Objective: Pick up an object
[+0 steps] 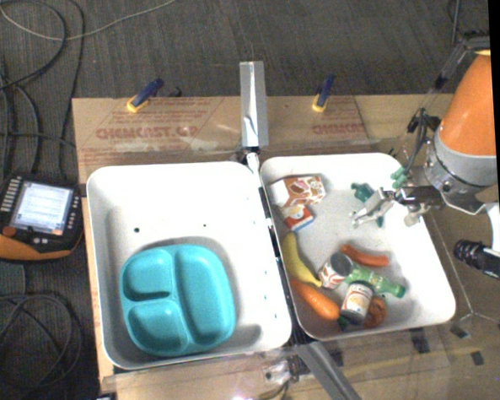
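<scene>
Camera view looks down on two white bins side by side on a cardboard-covered bench. The left bin (101,246) holds a teal divided plate (178,298) toward its 6 o'clock side. The right bin (438,297) holds the loose objects: a small printed carton (301,198) at its 11 o'clock, a yellow banana (297,261) along its 9 o'clock wall, an orange carrot (317,300) at 7 o'clock touching the banana's lower end, a red sausage (365,256) near the middle, a small can (334,272) just beside it, and a jar (356,302) by a green piece (389,288) at 6 o'clock. The gripper (367,213) hangs over the bin's 2 o'clock area, its fingers spread apart and grasping nothing. A handheld pendant (33,217) lies on the floor at 9 o'clock of the bench.
</scene>
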Action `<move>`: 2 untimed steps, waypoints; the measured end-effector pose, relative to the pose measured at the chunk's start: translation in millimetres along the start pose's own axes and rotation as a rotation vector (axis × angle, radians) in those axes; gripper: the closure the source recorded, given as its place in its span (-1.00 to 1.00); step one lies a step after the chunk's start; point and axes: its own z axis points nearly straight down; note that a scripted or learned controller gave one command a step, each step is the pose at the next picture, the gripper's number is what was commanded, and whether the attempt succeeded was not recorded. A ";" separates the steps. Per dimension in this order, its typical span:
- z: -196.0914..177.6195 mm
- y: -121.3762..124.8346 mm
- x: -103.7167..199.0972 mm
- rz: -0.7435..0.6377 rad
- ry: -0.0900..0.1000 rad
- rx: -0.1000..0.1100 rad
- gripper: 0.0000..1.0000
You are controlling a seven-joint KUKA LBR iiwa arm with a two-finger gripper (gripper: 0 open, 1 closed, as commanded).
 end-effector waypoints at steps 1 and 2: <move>153.8 -15.9 -53.6 -0.044 0.000 -0.001 -1.00; 189.2 -20.9 -29.7 0.049 -0.007 -0.012 -1.00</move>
